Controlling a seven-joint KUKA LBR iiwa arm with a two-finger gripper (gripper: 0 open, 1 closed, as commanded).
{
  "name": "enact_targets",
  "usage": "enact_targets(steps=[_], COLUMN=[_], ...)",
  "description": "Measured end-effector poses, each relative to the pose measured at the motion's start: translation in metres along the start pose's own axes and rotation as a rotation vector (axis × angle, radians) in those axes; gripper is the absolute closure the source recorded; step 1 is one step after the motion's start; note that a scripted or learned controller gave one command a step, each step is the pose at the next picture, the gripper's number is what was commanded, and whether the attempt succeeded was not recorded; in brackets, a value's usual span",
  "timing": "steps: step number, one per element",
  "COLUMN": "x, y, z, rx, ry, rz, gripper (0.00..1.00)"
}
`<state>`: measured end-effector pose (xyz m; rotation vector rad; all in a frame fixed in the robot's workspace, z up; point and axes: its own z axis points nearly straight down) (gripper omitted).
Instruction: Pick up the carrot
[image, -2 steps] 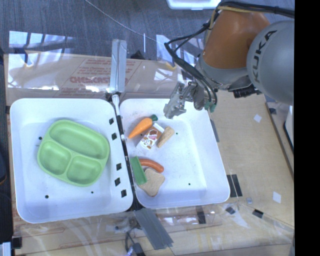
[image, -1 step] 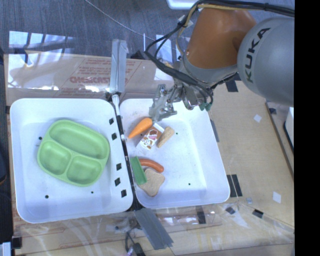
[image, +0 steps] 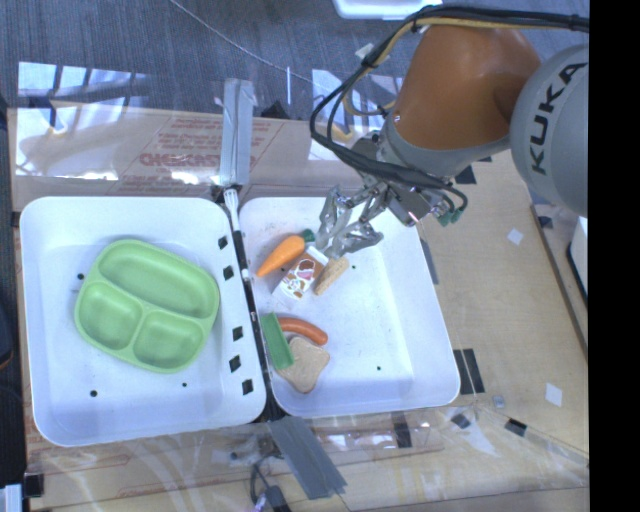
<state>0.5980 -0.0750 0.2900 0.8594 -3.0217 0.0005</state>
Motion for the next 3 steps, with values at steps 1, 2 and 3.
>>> enact_targets(steps=[1, 2, 3], x=[-0.021, -0.050, -0.055], y=[-0.012, 0.002, 0.005], z=[0.030, 0.037, 0.033], rx=[0.000, 0.002, 0.002], ry=[-0.002, -0.004, -0.004], rz=[-0.317, -0.968, -1.392], gripper=[1.00, 1.00, 1.00])
